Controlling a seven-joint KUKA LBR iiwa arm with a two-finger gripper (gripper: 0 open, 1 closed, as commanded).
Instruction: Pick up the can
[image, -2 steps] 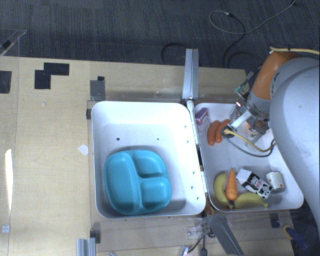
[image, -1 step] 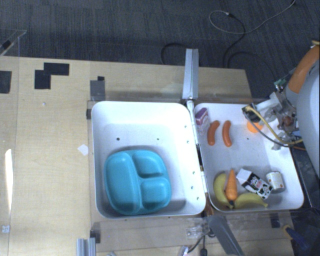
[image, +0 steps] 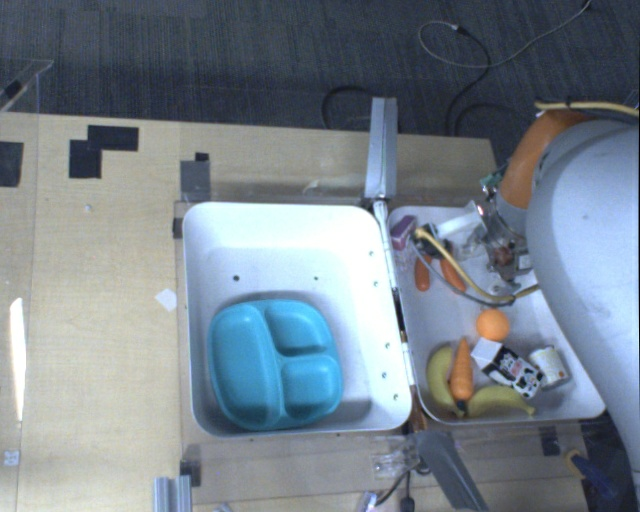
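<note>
The can (image: 520, 371) is small, with a dark printed label and pale ends. It lies on its side near the front right corner of the right bin (image: 432, 330). My gripper (image: 497, 252) hangs low over the back of that bin, below the orange wrist band, with a yellow cable looping under it. It is well behind the can and apart from it. The wrist and cable hide its tips.
Around the can lie an orange ball (image: 491, 325), a carrot (image: 460, 370) across a banana (image: 480, 398), a small red piece (image: 423, 275) and a purple item (image: 402, 232). The left bin (image: 290, 240) holds a blue divided tray (image: 273, 363). The grey arm covers the right side.
</note>
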